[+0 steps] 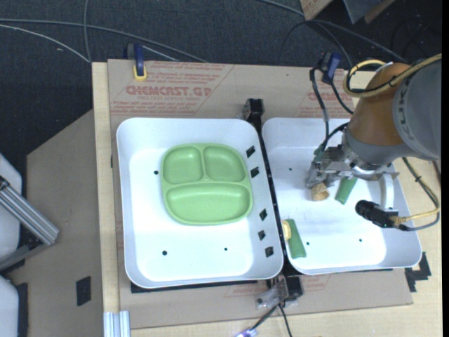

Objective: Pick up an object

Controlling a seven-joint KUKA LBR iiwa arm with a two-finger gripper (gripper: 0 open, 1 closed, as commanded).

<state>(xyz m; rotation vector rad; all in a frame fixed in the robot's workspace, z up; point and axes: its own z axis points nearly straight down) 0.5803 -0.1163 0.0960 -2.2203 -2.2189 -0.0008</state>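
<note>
Two white bins sit side by side on the counter; the left bin (133,209) holds a green divided plate (205,184). In the right bin (365,258), the gripper (324,181) hangs low over a small tan cork-like piece (320,193) beside a green block (344,189). Whether the jaws are wide or closed cannot be told. Another green block (295,239) lies near the divider. Nothing looks lifted yet, so the pick seems unfinished.

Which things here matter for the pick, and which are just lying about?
Part of the job:
- tool, low in the right bin
- tan cork-like piece just under it
- green block beside it
- green and yellow block by the bin's left wall

Just lying about:
- green divided plate in the left bin
</note>
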